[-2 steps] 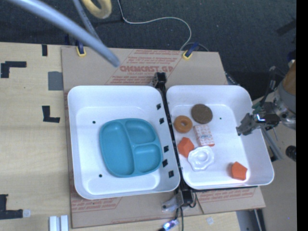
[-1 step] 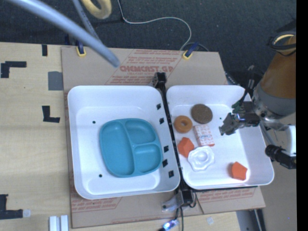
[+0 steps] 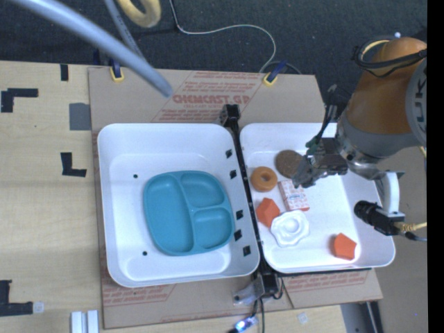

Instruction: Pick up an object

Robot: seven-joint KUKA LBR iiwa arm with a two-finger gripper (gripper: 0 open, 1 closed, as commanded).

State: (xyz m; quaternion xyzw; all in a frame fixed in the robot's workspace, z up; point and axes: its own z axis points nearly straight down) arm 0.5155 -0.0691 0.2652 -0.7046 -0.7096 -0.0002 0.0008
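Observation:
The right bin [image 3: 361, 259] holds a brown donut [image 3: 263, 179], a dark brown round cookie [image 3: 286, 162], a small red-and-white packet [image 3: 295, 196], an orange block [image 3: 268, 211], a white flower-shaped piece [image 3: 289, 228] and another orange block [image 3: 344, 246]. My gripper [image 3: 303, 179] hangs low over the bin, just right of the cookie and above the packet. Its dark fingers point down-left; nothing shows between them.
The left bin [image 3: 118, 186] contains a teal divided plate [image 3: 189, 211]. A black divider clip strip [image 3: 239, 186] runs between the bins. The arm's grey-and-orange body [image 3: 385, 96] covers the right bin's far right corner. A grey pole [image 3: 83, 26] crosses the top left.

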